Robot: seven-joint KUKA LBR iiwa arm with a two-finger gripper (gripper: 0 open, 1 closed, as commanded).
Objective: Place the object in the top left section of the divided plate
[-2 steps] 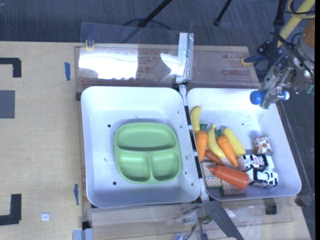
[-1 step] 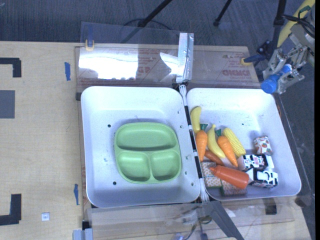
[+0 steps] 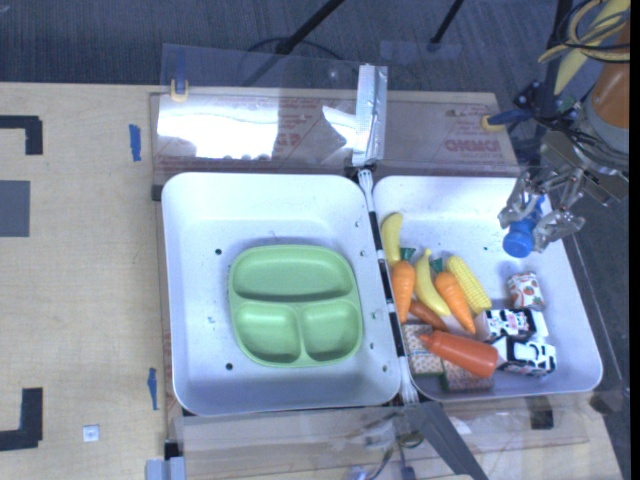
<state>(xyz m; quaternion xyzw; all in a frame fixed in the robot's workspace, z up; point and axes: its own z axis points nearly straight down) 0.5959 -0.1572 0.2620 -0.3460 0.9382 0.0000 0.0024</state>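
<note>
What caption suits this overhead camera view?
Gripper with a blue object over the right bin of toy food; green divided plate waits left.

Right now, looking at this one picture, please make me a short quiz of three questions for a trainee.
1. True or false: the green divided plate lies in the left bin.
2. What colour is the object between the fingers of the gripper?
3. The plate's compartments are: A) all bare, B) holding a carrot, C) holding corn.

Key:
1. True.
2. Blue; it is a small blue object.
3. A; the carrots and corn lie in the right bin.
</note>
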